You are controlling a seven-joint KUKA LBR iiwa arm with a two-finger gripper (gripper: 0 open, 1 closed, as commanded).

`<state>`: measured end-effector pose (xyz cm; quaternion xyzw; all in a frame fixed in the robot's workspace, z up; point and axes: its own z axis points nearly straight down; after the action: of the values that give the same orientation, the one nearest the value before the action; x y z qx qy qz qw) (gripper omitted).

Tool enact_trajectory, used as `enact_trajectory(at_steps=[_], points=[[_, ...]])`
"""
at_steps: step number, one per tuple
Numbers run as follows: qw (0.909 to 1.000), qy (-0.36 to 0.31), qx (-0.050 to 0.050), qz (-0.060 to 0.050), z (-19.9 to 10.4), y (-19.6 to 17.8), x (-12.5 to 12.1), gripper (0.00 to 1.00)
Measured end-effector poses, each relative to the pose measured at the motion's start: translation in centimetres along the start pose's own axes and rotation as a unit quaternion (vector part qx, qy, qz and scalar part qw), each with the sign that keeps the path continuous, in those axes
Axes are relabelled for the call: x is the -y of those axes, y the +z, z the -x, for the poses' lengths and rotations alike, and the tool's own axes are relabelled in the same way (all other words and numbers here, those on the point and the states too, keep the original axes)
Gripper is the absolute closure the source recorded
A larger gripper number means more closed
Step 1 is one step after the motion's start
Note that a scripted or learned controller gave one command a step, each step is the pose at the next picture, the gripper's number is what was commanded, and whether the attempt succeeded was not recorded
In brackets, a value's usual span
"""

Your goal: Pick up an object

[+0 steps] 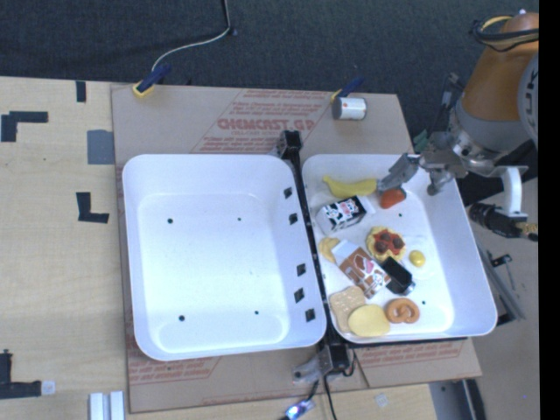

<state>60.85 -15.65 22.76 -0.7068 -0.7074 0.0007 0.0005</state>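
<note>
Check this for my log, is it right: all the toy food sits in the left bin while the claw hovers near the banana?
Not quite. The camera view shows the toy food, including the banana, in the right bin, not the left. The claw does hover near the banana.

Arm (503,77) reaches in from 3 o'clock, wrist bent toward 9; gripper (398,175) angled down toward 8 o'clock.

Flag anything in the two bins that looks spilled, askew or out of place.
Nothing looks spilled or broken. The toy food lies crowded in the right bin, with the banana, milk carton and pretzel at mixed angles. The gripper hangs just above the small red piece.
</note>
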Motion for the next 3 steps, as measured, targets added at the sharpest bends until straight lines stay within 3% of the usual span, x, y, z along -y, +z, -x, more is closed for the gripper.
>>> enact_trajectory(at_steps=[1,2,3], points=[[1.0,0.001,0.001,-0.002,4.2,15.1,-0.5,0.0],[1.0,0.001,0.0,0.0,0.8,14.2,6.7,0.0],[1.0,0.0,0.001,0.002,0.9,13.2,6.4,1.0]])
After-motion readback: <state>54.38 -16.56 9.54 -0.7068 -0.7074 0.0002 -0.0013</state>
